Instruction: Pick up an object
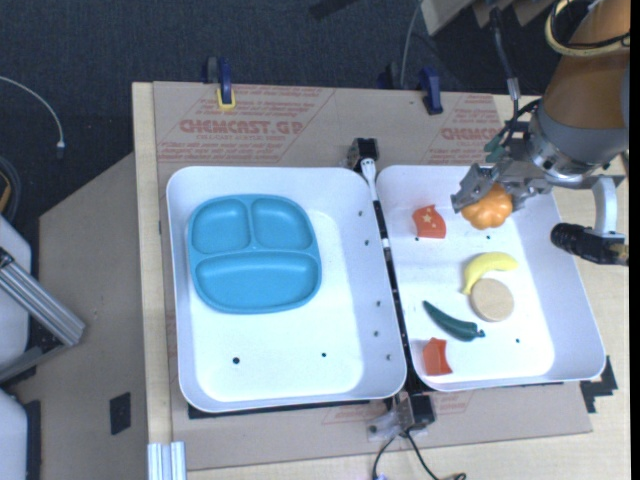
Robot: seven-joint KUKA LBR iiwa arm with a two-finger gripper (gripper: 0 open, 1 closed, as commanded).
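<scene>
My gripper [488,196] hangs over the back of the right bin [560,363], reaching in from the upper right. Its fingers are shut on a round orange fruit [489,211], which shows between and just below the fingertips. Lying in the same bin are a red wedge [430,222], a yellow banana [488,267], a beige round disc [492,299] touching the banana, a dark green pod [452,321] and a small red piece [436,357].
The left bin [300,368] holds a blue divided plate [255,253] in its back half. A black part [590,243] juts over the right bin's right rim. Clamps [224,80] sit at the board's back edge.
</scene>
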